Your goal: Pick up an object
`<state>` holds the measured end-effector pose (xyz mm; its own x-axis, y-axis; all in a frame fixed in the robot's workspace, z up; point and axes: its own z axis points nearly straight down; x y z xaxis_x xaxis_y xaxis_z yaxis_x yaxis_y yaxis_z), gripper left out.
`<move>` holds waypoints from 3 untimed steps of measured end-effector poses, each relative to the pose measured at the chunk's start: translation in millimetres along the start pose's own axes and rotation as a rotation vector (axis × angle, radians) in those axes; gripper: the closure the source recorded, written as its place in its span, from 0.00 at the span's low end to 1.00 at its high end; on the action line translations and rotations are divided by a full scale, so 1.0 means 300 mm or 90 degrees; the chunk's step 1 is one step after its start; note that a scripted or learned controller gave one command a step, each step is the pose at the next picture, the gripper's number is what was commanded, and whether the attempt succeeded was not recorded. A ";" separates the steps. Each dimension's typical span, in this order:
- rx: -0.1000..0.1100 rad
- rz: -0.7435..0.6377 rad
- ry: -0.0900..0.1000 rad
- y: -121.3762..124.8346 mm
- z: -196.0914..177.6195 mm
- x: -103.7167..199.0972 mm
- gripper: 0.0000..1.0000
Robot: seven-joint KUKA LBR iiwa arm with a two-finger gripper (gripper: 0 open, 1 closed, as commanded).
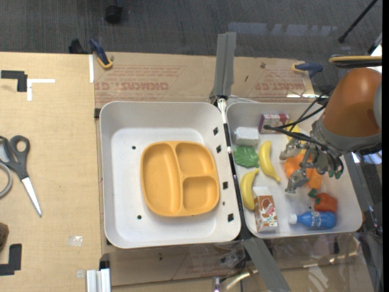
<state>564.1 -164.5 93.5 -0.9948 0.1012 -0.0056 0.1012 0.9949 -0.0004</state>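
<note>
The right bin (349, 190) holds several toy groceries. Among them are two yellow bananas (268, 160) (247, 188), a green leafy piece (246, 156), a white block (246, 135) and a purple box (273, 122). A small juice carton (264, 212), a blue bottle (315, 219) and a red pepper (326, 201) lie nearer the front. My gripper (299, 176) reaches in from the right and hangs low over an orange item (296, 163) in the middle of that bin, partly hiding it.
The left bin (115, 181) carries an orange divided plate (180, 178). Scissors (23, 169) lie on the wooden bench at the far left. A blue clamp (100, 52) sits at the cardboard's back edge. The arm's orange band (357, 102) looms over the right bin's far right corner.
</note>
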 end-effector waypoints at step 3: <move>0.000 -0.154 0.000 -0.168 -0.357 -0.192 0.00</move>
<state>615.8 -220.5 200.9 -0.9901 -0.1401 -0.0061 -0.1400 0.9901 -0.0016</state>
